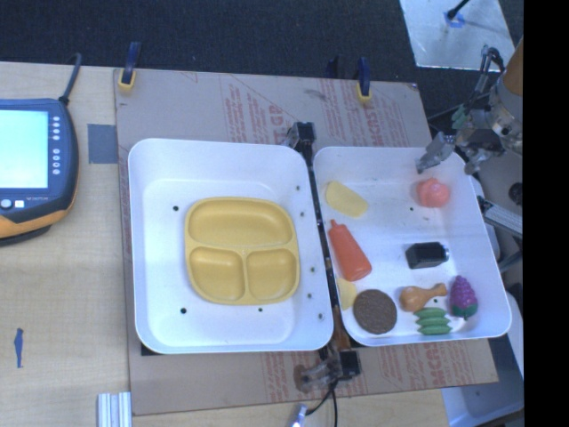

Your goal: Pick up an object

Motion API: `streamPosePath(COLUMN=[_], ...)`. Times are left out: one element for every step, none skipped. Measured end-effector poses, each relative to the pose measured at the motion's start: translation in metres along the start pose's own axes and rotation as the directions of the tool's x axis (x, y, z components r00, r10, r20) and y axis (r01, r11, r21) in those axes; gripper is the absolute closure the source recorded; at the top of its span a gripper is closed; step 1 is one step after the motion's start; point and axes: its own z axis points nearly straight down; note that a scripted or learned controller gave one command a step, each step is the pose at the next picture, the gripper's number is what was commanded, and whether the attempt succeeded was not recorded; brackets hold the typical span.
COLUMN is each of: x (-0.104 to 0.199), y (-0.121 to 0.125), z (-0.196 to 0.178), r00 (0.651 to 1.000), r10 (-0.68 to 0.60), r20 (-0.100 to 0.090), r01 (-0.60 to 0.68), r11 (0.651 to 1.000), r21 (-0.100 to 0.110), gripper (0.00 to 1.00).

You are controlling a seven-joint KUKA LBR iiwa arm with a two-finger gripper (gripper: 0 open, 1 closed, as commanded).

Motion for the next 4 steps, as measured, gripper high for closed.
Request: streamPosePath(x=[-0.014,0.017,0.016,0.076], y=[-0.016,0.019,0.019,0.019], z=[0.128,0.127,0.116,0.058], r00=[1.000,1.000,1.000,1.000], r10=[0.000,0.000,-0.003,0.001], r20=[0.000,-0.001,-0.001,-0.001], r01=[0.000,0.000,0.003,-0.001], r11=[1.000,1.000,1.000,1.000], r21=[0.001,-0.001,0.000,-0.002], gripper=[0.00,0.00,1.00,1.00])
